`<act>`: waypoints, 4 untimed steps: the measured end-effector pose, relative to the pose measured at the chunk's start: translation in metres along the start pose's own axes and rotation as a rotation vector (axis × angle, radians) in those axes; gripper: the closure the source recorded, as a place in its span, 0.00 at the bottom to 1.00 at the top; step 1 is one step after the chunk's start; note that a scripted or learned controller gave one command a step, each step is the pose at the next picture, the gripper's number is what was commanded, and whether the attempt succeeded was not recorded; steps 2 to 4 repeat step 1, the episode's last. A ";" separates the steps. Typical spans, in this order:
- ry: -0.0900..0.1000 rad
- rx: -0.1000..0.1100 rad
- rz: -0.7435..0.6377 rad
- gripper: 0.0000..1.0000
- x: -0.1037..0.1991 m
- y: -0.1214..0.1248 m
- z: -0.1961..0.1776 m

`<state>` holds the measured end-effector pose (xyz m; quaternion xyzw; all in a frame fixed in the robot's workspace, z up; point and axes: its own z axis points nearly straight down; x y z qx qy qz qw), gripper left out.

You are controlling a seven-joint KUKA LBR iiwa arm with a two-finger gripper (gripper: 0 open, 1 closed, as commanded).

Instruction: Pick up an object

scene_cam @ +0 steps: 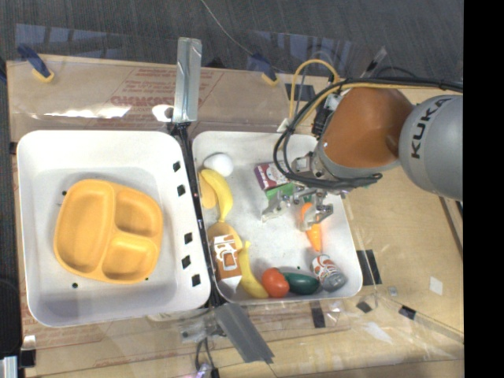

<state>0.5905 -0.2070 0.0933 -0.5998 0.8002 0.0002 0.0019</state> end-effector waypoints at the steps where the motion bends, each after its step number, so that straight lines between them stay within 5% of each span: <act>1: -0.001 -0.005 -0.225 0.00 0.006 0.023 0.001; 4: -0.001 -0.005 -0.225 0.00 0.006 0.023 0.001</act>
